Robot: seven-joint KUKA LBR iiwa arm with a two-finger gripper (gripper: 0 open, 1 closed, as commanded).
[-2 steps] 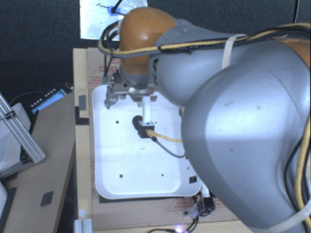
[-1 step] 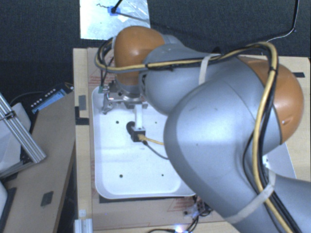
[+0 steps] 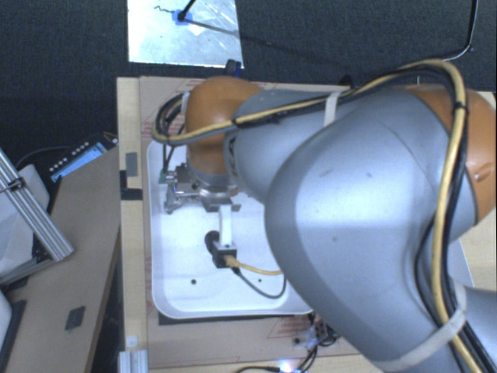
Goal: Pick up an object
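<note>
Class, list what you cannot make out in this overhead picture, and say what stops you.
1. Camera view: the right side of the bench, hidden by the arm.
2. Camera view: the far end of the left bin, covered by the orange band.
3. Camera view: whatever lies under the gripper, hidden by it.
4. Camera view: dark specks on the bin floor, too small to identify.

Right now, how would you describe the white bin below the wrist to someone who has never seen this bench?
Find the big grey arm and follow it toward the view's left to its orange band. Under that lies the bin, a shallow tray with rounded corners. Unlike the tan board around it, it is white.
</note>
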